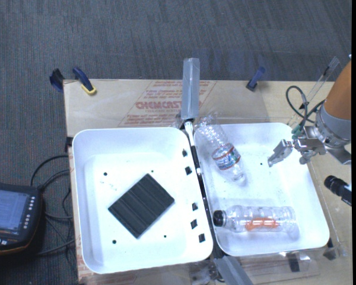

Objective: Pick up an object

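Right now end effector (283, 151) hovers over right bin (320, 218), finger spread unclear; two bottles (225, 153) (258, 219) inside, nothing visibly gripped.

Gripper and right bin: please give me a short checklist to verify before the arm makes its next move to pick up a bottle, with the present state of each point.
1. Targets present: two clear bottles lie in the right bin, the upper bottle and the lower bottle: ok.
2. Gripper over the right bin: ok.
3. Gripper above a bottle: not ok, it sits to the right of the upper bottle.
4. Bottles apart from each other: ok.
5. Finger opening: cannot tell.
6. Black pad stays in the left bin, out of the way: ok.
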Robot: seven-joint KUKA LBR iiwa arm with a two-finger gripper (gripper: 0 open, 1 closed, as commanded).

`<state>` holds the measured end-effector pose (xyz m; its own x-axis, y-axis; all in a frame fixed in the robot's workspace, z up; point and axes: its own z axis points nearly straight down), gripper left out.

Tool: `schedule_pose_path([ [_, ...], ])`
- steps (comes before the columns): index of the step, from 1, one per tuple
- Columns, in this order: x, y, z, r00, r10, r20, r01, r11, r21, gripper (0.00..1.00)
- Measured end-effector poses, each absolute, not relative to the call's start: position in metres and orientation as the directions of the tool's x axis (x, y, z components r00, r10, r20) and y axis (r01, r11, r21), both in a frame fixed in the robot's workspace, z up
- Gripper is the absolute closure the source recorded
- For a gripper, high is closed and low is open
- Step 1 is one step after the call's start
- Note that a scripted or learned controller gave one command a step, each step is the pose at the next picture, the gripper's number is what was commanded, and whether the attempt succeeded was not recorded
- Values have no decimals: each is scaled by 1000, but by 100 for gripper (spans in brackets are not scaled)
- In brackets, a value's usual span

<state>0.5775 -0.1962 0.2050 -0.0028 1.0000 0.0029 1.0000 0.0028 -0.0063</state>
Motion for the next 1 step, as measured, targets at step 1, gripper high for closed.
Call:
schedule_pose_path([
  [1, 627, -149, 106, 3, 1000, 3, 1000, -3, -7, 0],
])
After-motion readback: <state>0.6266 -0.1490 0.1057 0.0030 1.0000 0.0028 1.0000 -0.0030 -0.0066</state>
